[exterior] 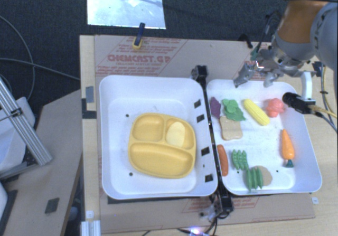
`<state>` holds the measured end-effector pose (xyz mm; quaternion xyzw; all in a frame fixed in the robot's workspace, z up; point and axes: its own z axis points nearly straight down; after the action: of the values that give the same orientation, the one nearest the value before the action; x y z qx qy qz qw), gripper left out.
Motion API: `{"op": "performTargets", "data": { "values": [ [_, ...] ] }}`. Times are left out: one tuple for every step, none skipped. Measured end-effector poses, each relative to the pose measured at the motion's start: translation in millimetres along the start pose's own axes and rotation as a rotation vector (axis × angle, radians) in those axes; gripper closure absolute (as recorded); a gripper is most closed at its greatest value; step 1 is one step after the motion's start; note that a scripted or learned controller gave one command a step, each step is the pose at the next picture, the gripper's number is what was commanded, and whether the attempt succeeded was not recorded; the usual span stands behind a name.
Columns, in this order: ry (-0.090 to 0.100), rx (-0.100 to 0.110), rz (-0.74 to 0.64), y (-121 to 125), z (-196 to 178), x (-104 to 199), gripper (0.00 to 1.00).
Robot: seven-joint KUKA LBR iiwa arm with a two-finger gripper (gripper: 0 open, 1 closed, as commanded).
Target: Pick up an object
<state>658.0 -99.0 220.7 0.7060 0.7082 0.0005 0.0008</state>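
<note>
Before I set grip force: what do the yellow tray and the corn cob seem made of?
Yellow tray: likely moulded plastic, smooth with a soft sheen and rounded compartment edges. Corn cob: probably toy plastic or rubber, uniformly bright yellow; its surface texture is too small to tell. Both are guesses from appearance.

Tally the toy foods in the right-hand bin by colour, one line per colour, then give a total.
Green: 3
Orange: 2
Tan: 2
Yellow: 1
Pink: 1
Purple: 1
Total: 10
</note>
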Motion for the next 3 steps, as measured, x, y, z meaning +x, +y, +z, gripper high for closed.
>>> {"op": "performTargets", "data": {
  "values": [
    [0.0,0.009,0.007,-32,130,-51,0.0],
    [0.017,-0.001,0.001,-124,134,-102,0.0],
    [0.004,0.003,-0.003,-173,96,-48,0.0]
  ]
}}
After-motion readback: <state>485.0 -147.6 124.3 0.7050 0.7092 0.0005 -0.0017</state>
